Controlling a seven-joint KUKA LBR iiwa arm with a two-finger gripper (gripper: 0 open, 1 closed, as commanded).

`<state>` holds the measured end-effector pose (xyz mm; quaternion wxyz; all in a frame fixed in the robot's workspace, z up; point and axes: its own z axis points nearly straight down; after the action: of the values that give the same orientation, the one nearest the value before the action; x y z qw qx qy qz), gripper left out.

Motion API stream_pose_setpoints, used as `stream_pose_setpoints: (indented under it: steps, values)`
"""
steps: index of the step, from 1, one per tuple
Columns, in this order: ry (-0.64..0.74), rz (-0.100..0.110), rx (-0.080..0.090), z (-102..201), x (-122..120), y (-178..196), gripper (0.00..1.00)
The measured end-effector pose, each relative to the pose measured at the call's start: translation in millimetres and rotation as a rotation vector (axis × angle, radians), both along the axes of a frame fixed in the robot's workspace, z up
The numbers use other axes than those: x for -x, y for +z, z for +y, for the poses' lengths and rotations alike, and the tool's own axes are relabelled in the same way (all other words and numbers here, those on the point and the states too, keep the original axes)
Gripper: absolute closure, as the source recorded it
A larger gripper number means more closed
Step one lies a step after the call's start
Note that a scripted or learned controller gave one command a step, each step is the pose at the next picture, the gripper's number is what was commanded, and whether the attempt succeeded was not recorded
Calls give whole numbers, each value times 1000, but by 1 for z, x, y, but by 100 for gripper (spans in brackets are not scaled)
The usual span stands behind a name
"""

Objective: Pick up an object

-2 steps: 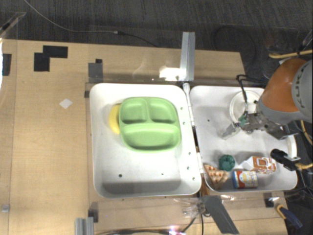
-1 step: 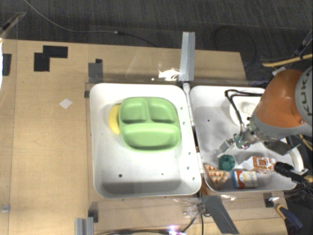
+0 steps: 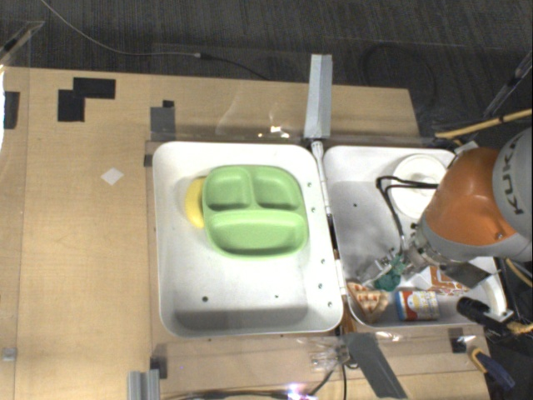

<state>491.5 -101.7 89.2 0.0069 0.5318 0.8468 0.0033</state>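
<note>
A wooden bench (image 3: 75, 248) stands on dark carpet (image 3: 208, 15) and carries two white bins: the left bin (image 3: 241, 307) holds a green tray (image 3: 252, 209) over a yellow thing (image 3: 193, 202). In the right bin (image 3: 358, 198), the end effector (image 3: 398, 265) hangs low at the near side; whether it is spread or pressed together I cannot tell. A can (image 3: 416, 305) lies just beside it, toward the near wall.

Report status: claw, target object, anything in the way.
Claw low in right bin, grip unreadable. Small can lying nearby, not held. Green tray in left bin.
</note>
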Motion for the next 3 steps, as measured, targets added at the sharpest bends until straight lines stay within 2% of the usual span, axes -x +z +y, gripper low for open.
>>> stream_pose_setpoints:
  steps: [1, 2, 3]
  values:
    - [-2, -6, 2, 0, -2, 11, 100]
    - [58, 13, -1, -58, 4, 59, 100]
    - [491, 11, 3, 2, 1, 129, 100]
